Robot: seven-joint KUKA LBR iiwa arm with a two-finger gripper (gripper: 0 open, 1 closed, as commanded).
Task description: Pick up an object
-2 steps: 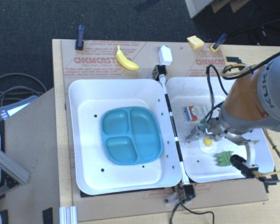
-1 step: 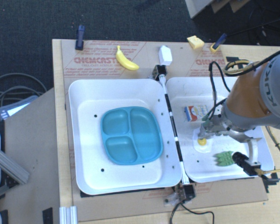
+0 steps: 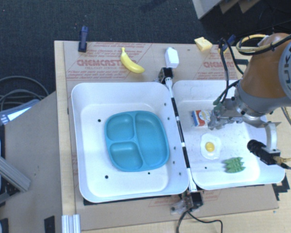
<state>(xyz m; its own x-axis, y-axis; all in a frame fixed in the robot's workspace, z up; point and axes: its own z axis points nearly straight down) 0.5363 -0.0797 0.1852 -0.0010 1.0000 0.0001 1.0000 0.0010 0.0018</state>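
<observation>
White bins numbered two: the left bin (image 3: 87,106) held one blue tray (image 3: 136,141); the right bin (image 3: 262,176) held one carton (image 3: 200,118), one fried egg (image 3: 210,147), one green toy (image 3: 234,165). The claw (image 3: 217,120) hung beside the carton; grip unclear.

Evenly lit overhead view, fairly sharp, no strong glare.

Bright, diffuse light from above; white bins (image 3: 87,130) close to washed out, with only faint grey shading along inner walls. Soft, short shadows under the blue tray (image 3: 136,141) and beneath the arm (image 3: 266,76). Dark floor at top and left much dimmer, detail lost. Slight softness and graininess throughout; straight edges bend little toward the corners.
</observation>
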